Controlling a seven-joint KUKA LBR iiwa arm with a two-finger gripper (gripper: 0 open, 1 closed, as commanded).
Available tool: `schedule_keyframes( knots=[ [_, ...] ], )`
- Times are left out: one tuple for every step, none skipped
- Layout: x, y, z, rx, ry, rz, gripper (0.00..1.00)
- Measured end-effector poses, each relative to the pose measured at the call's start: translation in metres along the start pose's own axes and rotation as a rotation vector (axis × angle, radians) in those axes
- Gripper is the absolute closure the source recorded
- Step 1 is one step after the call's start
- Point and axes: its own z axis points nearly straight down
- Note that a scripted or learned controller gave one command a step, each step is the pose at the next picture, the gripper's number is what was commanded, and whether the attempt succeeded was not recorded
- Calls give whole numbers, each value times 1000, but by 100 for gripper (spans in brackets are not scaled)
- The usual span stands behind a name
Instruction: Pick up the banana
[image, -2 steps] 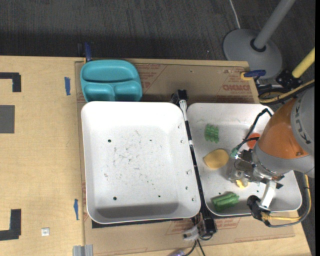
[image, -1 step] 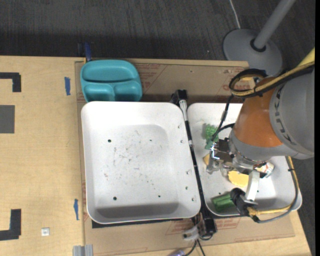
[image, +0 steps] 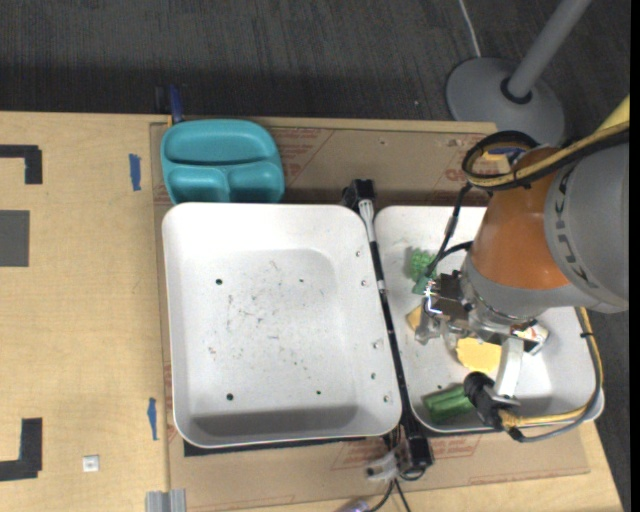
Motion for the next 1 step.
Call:
schedule_keyframes(
  knots=[
    [1,1,-10,-1,0,-1,100]
  ],
)
